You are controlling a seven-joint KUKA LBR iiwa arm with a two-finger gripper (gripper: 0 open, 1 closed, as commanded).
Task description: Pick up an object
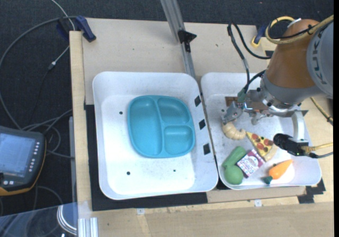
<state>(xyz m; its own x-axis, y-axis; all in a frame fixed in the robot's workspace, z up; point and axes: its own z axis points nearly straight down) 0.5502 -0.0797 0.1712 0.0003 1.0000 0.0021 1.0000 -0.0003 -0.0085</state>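
Since nothing sits between the fingers, this looks like the approach step, grasp not yet made. Nearest the camera in the right bin [312,180]: toy carrot [280,169], green pepper-like toy [233,166], small pink packet [249,165], pizza slice [262,145]. Further back, a toy croissant [233,131] lies just below the hand [235,111], which hangs low over it; can't tell whether it's spread or pressed together. Next move, my guess: centre over the croissant, descend, pinch. Left bin [106,140] holds a blue divided plate [161,125].
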